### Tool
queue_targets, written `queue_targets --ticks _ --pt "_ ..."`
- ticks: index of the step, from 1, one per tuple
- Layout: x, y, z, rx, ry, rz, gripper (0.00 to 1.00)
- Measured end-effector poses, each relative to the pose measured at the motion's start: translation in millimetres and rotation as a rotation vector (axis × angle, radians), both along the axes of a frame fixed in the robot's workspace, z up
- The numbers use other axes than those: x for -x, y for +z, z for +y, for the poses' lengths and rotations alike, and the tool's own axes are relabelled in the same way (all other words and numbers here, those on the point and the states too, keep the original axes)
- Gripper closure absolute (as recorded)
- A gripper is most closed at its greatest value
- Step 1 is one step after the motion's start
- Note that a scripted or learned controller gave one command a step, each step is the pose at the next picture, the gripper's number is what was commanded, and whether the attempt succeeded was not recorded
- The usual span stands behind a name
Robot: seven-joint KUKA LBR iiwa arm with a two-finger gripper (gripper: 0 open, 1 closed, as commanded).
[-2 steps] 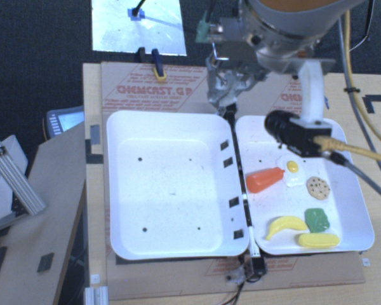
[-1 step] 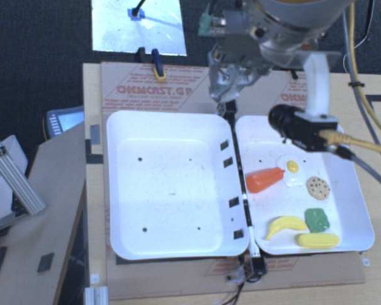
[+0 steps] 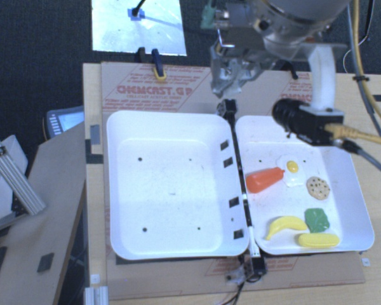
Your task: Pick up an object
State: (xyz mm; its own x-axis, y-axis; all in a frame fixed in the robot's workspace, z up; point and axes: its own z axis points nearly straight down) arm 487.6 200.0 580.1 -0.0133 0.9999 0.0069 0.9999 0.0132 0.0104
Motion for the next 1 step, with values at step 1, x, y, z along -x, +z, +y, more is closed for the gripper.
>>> queue_targets --ticks 1 --pt "-0.3 11.0 -0.3 -0.001 0.002 -0.002 1.00"
